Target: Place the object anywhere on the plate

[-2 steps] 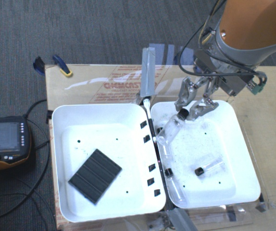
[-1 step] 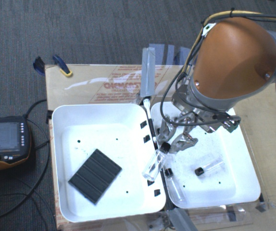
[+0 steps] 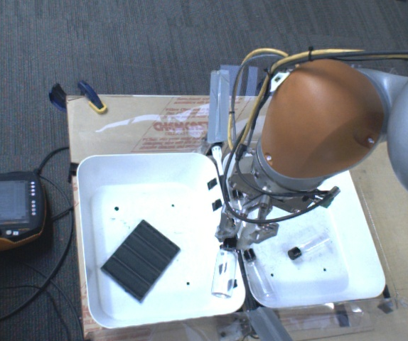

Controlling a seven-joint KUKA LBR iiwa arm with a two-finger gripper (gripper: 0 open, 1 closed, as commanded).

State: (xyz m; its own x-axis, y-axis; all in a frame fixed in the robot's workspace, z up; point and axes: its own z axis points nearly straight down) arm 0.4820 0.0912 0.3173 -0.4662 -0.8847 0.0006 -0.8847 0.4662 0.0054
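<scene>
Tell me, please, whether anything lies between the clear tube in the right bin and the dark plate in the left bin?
Yes: the pincer and the bins' adjoining walls sit between the clear tube and the dark plate.

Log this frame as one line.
arm: over bin divider | gripper: above white object, grasp unclear | plate: left bin, bare | tube: right bin

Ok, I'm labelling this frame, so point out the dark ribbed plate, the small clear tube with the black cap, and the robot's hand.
dark ribbed plate (image 3: 141,258), camera view, middle of its top face.
small clear tube (image 3: 309,247), camera view, its clear body, in the right bin.
hand (image 3: 239,251), camera view, low between its fingertips, over the bins' shared edge.
</scene>
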